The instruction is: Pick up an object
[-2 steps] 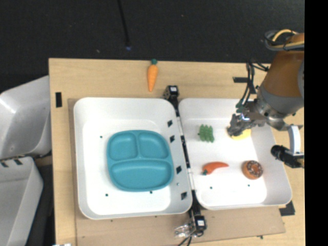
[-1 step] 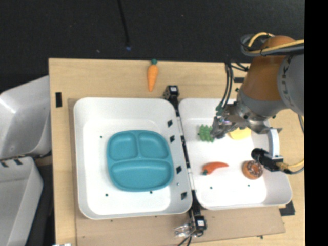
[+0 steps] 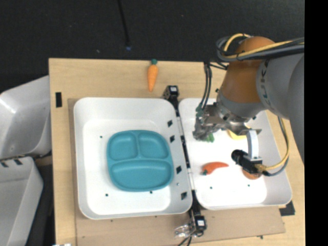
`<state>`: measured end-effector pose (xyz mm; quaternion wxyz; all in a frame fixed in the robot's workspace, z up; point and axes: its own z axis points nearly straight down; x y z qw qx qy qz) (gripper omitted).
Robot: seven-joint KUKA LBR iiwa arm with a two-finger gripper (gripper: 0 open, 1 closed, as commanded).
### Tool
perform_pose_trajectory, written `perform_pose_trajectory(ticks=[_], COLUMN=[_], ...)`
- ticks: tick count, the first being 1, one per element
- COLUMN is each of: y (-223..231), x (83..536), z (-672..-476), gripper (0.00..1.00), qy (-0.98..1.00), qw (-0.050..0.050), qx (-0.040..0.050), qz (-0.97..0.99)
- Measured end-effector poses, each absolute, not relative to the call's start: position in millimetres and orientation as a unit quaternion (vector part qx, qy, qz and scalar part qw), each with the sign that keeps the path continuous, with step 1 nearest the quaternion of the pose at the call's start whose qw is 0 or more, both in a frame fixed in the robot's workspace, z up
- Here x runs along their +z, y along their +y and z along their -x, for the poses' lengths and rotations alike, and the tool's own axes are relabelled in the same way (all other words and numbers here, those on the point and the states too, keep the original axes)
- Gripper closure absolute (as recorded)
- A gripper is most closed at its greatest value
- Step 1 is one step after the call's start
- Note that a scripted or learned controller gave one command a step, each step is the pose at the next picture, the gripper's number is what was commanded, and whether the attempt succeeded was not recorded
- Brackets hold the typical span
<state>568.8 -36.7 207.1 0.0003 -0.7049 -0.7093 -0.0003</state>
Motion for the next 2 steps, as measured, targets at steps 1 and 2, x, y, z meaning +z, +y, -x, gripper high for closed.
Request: perform_pose_trajectory(ticks=[1, 2], y=[18.0, 73.7], x=[222.8, 219.3], z=[-571.0, -561.5], gripper=[1.00, 1.00], qy=[-0.710, -0.709], qw=[0.000, 0.000], qx=[-0.0013, -0.0004], qz=[0.704, 0.705])
